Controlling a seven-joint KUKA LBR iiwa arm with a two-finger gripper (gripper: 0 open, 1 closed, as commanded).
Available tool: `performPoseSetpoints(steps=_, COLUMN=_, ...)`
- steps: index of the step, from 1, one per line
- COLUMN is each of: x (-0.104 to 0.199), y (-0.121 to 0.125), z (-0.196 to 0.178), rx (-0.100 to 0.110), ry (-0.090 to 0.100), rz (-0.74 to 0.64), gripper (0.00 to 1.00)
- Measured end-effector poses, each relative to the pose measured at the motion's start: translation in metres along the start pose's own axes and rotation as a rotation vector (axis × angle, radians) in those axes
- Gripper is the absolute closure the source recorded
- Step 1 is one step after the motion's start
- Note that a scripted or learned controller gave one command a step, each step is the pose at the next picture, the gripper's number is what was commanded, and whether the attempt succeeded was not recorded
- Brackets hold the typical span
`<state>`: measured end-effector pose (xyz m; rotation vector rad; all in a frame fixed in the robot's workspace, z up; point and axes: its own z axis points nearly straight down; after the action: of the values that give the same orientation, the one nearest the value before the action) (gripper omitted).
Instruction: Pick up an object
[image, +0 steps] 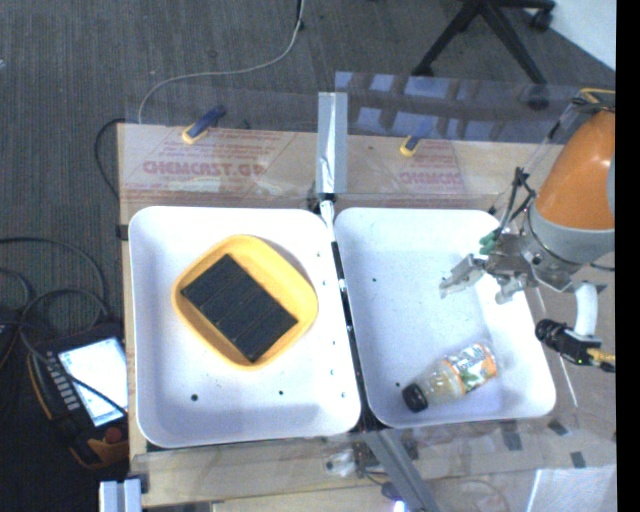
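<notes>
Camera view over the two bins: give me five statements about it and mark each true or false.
1. The bottle lies on its side in the right bin. True.
2. The yellow dish sits in the right bin. False: it sits in the left bin.
3. A dark ridged panel rests inside the yellow dish. True.
4. The end effector grips the bottle. False: it is above the right bin's upper part, apart from the bottle.
5. The bottle's dark cap points toward the bin's lower left. True.
</notes>
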<state>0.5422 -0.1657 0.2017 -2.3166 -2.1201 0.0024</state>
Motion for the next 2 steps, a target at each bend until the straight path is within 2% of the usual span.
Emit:
performPoseSetpoints(steps=1, x=0.000, y=0.000, z=0.000, rx=0.000, ry=0.000, rz=0.000, gripper=0.00)
performPoseSetpoints(steps=2, x=-0.017, y=-0.046, z=0.110, rx=-0.017, ry=-0.002, rz=-0.045, gripper=0.00)
